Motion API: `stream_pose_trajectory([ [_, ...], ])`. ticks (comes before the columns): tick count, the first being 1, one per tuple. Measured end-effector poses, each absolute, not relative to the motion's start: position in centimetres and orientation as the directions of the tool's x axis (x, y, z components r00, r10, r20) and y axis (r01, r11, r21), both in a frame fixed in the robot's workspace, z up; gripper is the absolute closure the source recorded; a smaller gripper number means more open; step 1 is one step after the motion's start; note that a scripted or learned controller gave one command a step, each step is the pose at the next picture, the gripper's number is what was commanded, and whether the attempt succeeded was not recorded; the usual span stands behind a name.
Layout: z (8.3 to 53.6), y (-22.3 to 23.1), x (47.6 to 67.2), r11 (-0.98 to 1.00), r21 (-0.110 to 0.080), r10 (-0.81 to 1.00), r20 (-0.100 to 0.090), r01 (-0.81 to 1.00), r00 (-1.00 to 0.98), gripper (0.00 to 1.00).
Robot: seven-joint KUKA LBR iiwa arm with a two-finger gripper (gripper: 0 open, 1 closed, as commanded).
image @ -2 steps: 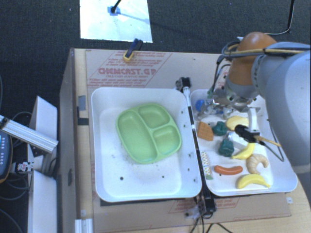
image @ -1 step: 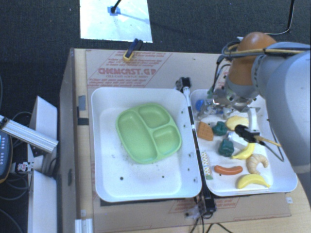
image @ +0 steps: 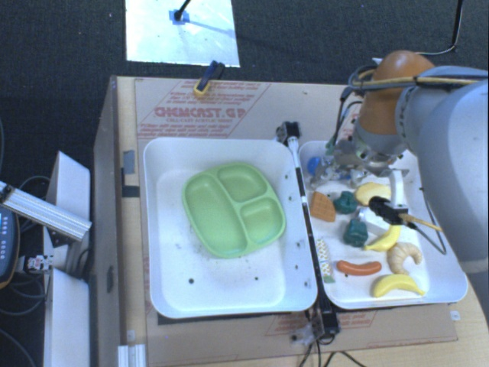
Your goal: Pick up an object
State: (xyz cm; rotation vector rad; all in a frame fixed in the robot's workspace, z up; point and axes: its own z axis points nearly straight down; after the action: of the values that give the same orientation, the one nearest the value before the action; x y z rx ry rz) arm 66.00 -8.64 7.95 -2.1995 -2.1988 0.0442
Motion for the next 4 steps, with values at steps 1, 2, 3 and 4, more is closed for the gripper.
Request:
stream_pose_trajectory([
  [1, 7.95, -8.64, 66.00, 0.000, -0.042, 1.000, 0.002, 0.999, 0.000, 0.00],
  [2, 7.95, -8.62, 66.00, 0.000, -0.042, 1.000, 0.002, 0.999, 0.000, 0.00],
  [3, 7.94, -8.69, 66.01, -0.001, -0.042, 1.000, 0.003, 0.999, 0.001, 0.00],
  [4, 7.94, -8.67, 66.01, 0.000, -0.042, 1.000, 0.003, 0.999, 0.000, 0.00],
])
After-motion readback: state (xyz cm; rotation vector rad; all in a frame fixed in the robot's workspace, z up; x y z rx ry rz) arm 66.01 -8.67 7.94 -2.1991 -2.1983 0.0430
